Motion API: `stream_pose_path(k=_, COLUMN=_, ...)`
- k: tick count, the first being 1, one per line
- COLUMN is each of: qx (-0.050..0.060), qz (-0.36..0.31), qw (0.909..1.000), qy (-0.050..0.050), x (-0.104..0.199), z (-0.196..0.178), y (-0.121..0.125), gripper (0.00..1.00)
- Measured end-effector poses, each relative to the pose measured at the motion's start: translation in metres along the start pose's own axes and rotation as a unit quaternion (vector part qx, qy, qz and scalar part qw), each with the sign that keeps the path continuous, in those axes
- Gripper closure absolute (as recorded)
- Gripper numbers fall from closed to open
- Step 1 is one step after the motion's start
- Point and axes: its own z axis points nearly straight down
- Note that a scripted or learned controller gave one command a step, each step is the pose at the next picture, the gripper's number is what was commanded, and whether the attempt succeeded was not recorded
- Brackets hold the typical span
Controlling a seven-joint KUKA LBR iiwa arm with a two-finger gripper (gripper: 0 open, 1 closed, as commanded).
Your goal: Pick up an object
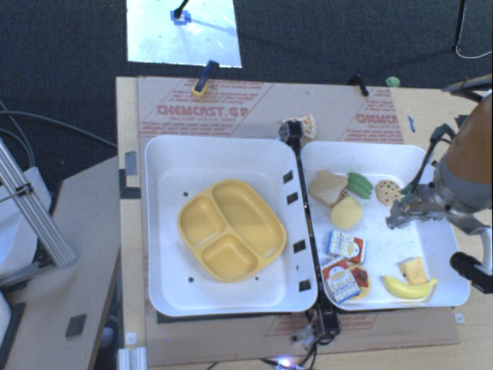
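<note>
Bins sit side by side on the bench, so check each in turn. You will find a yellow divided tray [231, 239] lying in the left bin [166, 284]. In the right bin [439, 260] you will see the objects available for picking: a tan bread slice [326, 185], a green vegetable [360, 183], a cookie [387, 191], a pale yellow round item [347, 213], two small printed packets [345, 246] [344, 281], a cheese wedge [415, 270] and a banana [408, 287]. The gripper [402, 210] hangs over the right bin, just right of the cookie and above bare bin floor. You cannot tell from this view whether its fingers are spread or pressed together, and no object is visible between them.
</note>
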Motion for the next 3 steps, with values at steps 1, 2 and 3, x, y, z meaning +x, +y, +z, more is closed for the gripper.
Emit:
stream_pose_path(k=1, qx=-0.002, qz=0.0, qw=1.0, qy=-0.001, x=0.04, z=-0.116, y=-0.015, gripper=1.0)
stream_pose_path(k=2, qx=0.004, qz=0.005, qw=1.0, qy=-0.001, x=0.006, z=0.119, y=0.006, gripper=1.0)
stream_pose_path(k=3, qx=-0.001, qz=0.005, qw=1.0, qy=-0.003, x=0.005, z=0.11, y=0.008, gripper=0.0)
